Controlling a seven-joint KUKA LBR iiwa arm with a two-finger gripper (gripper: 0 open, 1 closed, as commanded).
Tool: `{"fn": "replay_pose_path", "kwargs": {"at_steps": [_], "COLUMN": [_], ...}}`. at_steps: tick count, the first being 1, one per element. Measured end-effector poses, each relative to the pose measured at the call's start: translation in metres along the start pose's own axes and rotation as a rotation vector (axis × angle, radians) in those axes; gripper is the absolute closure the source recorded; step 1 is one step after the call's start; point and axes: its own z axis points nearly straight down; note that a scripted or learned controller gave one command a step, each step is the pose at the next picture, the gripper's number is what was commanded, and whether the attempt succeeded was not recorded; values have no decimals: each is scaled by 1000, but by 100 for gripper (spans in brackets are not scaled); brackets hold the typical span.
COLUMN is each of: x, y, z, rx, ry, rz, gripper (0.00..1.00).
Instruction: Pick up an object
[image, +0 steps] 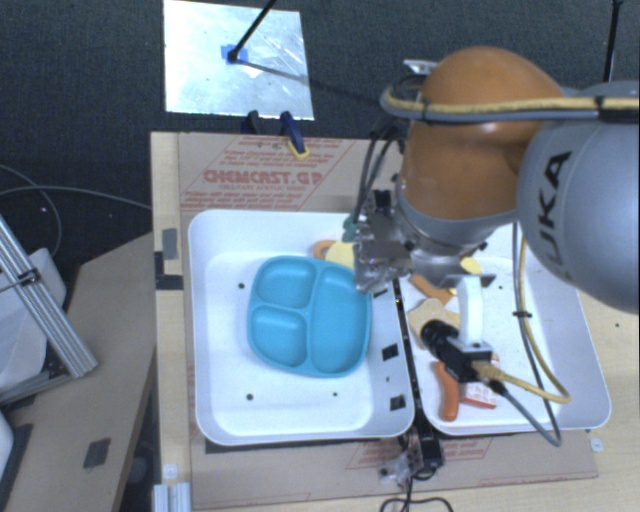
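Item 1. Blue plate (305, 328): three compartments, lying flat in the left bin (212, 330), filling its middle and right part; nothing lies on it. Its upper right rim sits just under the gripper.

Item 2. Gripper (372, 268): hanging low over the wall between the two bins, at the plate's upper right corner (how wide it is open cannot be told, nor whether it has hold of anything).

Item 3. Yellow piece (340, 253) and small orange piece (322, 246): at the back of the left bin, just behind the plate, beside the gripper.

Item 4. Right bin (588, 372): holds a tan piece (430, 288) near the divider and an orange carrot-like piece (450, 396) toward the front, partly hidden by the arm.

Item 5. Cardboard sheet (262, 175): red print, lying under both bins.
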Motion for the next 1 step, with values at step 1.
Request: {"fn": "replay_pose_path", "kwargs": {"at_steps": [1], "x": [0], "y": [1], "z": [-11], "rx": [-2], "ry": [0], "rz": [-5], "gripper": [100]}}
